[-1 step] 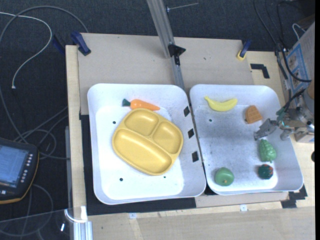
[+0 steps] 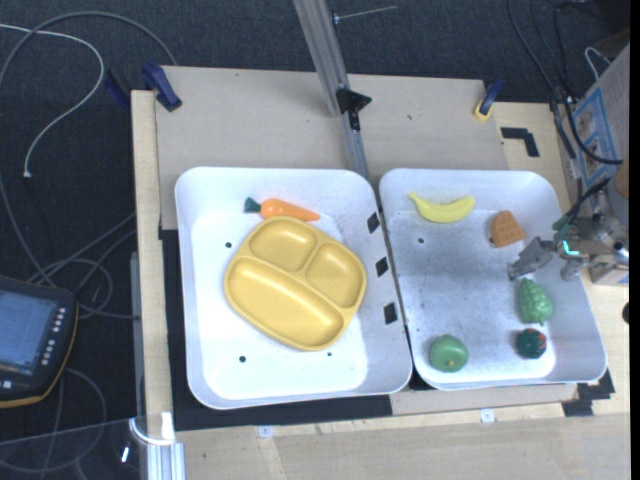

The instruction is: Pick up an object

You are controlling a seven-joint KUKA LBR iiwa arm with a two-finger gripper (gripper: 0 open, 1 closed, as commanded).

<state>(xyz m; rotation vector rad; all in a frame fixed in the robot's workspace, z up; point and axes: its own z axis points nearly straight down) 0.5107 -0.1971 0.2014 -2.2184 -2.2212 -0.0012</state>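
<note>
The jaws (image 2: 540, 256) hung by the right white bin's (image 2: 470, 298) right rim, just above a knobbly green toy (image 2: 534, 301). Their spread could not be told. Bare floor lay leftward.

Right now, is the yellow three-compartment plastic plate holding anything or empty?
Empty. The yellow three-compartment plastic plate shows bare compartments; the orange toy carrot lies beside its top edge, on the left white bin.
</note>
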